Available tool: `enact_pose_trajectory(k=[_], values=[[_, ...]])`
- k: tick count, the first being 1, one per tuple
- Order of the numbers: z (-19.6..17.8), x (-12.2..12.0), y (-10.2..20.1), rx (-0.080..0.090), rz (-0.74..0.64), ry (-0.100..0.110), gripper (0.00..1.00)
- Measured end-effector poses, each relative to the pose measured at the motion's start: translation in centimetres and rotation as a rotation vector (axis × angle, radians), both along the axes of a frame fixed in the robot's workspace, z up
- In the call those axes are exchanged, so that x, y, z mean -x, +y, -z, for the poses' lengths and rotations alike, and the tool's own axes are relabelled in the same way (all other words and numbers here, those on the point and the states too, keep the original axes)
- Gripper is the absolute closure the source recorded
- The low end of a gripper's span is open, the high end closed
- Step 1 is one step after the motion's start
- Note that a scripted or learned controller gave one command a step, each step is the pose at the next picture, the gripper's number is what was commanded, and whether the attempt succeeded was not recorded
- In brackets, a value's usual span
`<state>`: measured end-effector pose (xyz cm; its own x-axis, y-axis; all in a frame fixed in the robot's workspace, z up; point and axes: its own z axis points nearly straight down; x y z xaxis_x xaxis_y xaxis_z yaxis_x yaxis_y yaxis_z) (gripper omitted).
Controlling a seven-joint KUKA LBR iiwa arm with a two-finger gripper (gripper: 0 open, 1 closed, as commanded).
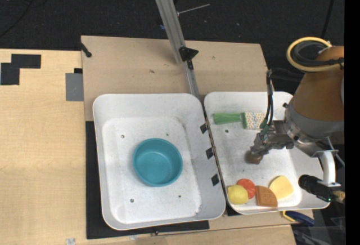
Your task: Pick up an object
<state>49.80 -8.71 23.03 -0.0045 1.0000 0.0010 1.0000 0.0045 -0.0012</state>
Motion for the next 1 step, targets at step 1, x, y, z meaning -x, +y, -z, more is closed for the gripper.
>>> enact_pose_trajectory(k=[1], values=[[-0.94, -1.07, 4.87, 0.0, 0.001, -0.001, 1.0]])
